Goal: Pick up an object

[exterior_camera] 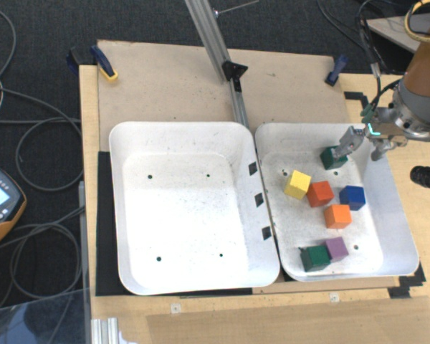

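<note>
Arm: grey metal wrist under orange-brown band, small teal light on side. Pincer: two slim grey fingers. Dark cable along arm.

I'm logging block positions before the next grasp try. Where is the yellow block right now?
The yellow block lies in the right bin, toward its upper left, just left of the red-orange block.

A robotics lab: clamped bench board; loose floor cables.
</note>
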{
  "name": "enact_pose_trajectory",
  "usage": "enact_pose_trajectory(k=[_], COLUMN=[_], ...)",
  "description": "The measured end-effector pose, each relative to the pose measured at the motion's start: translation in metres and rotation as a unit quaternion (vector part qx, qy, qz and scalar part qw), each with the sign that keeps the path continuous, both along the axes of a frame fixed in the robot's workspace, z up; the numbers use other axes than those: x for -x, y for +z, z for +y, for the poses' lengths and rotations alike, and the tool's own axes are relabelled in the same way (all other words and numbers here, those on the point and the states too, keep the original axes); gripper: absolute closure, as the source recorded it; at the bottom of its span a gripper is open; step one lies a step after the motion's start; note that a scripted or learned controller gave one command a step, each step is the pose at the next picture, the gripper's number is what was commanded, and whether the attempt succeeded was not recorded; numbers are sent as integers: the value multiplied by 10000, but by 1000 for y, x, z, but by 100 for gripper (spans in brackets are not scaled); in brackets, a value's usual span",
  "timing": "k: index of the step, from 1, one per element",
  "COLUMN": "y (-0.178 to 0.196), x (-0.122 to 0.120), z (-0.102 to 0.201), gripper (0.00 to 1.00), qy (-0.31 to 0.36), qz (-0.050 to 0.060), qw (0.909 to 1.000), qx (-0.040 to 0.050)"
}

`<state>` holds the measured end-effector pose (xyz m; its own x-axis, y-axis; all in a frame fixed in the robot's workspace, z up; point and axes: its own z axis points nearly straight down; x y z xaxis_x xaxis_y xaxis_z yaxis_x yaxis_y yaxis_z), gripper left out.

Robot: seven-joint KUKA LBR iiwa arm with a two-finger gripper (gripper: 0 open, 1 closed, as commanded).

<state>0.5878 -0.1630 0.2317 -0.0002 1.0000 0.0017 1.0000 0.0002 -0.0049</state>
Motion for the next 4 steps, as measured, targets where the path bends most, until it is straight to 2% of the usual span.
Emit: enact_pose_trajectory(k=[1, 2, 3, 4], y=[2, -41, -102, -119], x=[-1, -5, -11, -12], z=[0, 4, 2, 2], gripper=[0, 0, 0, 0], qy=[4, 6, 0, 0], qz=[-22, -3, 10, -38], qw=[10000, 10000, 10000, 10000], qx=[6, 3, 1, 13])
